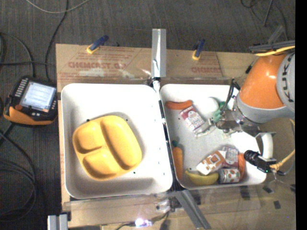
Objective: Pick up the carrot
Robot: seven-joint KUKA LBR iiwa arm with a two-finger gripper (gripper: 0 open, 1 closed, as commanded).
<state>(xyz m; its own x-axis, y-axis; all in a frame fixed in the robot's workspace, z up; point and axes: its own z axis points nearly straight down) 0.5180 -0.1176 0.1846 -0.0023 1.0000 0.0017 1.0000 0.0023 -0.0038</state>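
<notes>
Carrot (178, 161) not yet picked: lies against left wall of right bin (211, 88), well apart from my pincer (224, 123) over bin's right half. Pincer state: cannot tell. Right bin also holds sausage (179, 104), cartons, banana (201, 178), can (229, 175). Left bin (72, 176) holds yellow divided tray (107, 146).

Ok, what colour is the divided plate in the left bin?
Yellow. The divided plate shows plainly in the camera view, lying in the left bin.
</notes>
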